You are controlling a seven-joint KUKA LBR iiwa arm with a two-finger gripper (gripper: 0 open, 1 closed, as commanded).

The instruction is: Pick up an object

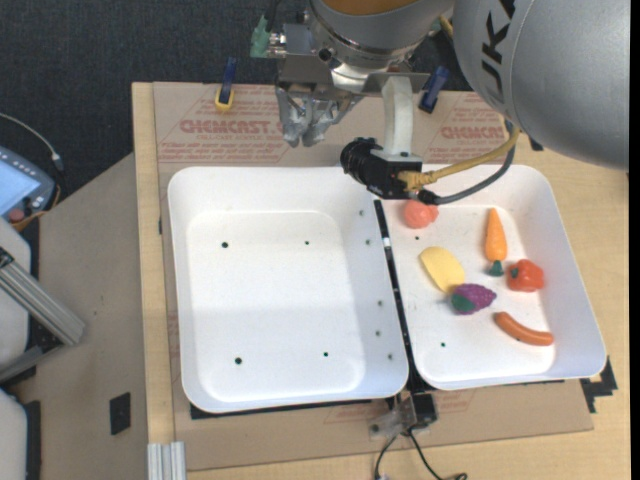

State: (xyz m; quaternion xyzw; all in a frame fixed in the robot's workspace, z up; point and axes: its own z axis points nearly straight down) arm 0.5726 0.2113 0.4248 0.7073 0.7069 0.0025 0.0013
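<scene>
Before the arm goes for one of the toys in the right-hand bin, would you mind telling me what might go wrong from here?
1. The small purple grape cluster touches the pale yellow toy, so closing on either may nudge or catch both.
2. The pink round toy lies by the black divider and close under the yellow cable; the metal claw might strike either.
3. The orange sausage-shaped toy lies flat and may slip.

Left bin (pixel 200 298) open; toys (pixel 470 268) crowding right bin (pixel 570 298).

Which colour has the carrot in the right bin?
Orange, with a green tip; the carrot shows clearly in the camera view.
</scene>
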